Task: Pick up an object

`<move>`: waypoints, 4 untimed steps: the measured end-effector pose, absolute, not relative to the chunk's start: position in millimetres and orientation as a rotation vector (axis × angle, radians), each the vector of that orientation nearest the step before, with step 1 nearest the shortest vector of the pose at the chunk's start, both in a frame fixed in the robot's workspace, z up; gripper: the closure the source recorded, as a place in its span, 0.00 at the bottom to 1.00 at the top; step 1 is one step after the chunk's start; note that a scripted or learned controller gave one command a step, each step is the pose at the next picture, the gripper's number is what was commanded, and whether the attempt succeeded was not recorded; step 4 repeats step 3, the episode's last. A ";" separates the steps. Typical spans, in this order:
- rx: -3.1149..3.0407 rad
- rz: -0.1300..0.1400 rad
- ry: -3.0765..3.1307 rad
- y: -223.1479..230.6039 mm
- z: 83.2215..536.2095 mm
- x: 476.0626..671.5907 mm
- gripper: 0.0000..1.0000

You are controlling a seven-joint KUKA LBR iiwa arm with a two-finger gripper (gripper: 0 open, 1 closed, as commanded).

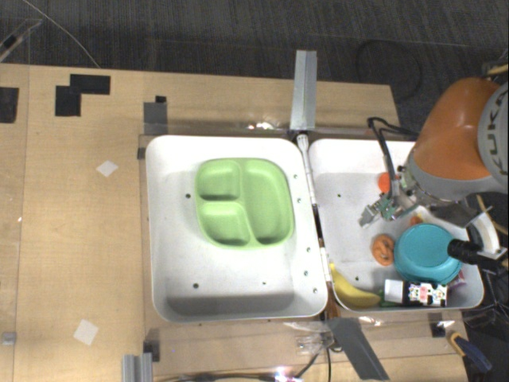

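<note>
so, bench: [71, 237] carrying 2 shallow white bins side by side
left bin: [171, 237] holding a green divided tray [242, 201] with 3 compartments, lying flat near its middle
right bin: [342, 181] holding the loose things, all crowding toward its near right corner
arm: [457, 142] reaching in from the right, its orange band sitting over the right bin's far side
gripper: [382, 210] hanging low over the right bin's middle; whether it is spread or pinching, i cannot tell
teal bowl: [427, 253] lying just right of a small orange object [383, 249]
banana: [354, 293] resting against the near wall, beside a small printed box [417, 293]
</note>
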State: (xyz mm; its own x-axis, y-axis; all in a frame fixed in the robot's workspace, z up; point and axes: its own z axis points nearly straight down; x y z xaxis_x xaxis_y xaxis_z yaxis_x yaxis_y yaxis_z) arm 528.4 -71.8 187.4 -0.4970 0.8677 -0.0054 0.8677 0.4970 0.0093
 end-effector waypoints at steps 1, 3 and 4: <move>1.574 0.005 2.711 -73.0 185.9 527.4 0.00; 1.950 0.014 2.446 -112.0 89.9 507.6 0.00; 1.950 0.014 2.446 -112.0 89.9 507.6 0.00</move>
